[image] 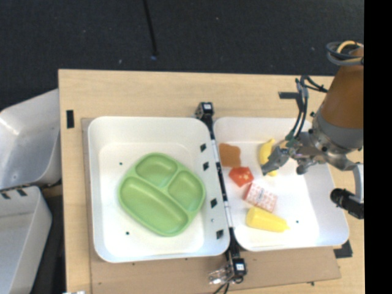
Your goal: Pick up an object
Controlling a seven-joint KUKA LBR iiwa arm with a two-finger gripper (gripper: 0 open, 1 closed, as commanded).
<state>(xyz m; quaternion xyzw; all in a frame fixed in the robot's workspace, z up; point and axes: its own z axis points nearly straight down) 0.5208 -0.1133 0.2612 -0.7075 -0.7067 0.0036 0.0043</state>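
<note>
Camera view puts the claw point(274, 162) low in the right bin point(318, 225), at a small yellow banana-like toy point(267, 150); whether it is spread or pinching I cannot tell. That toy looks light, smooth, likely slippery plastic, best taken across its narrow middle. Nearby lie a red piece point(241, 176) and a yellow block point(266, 220).
</note>
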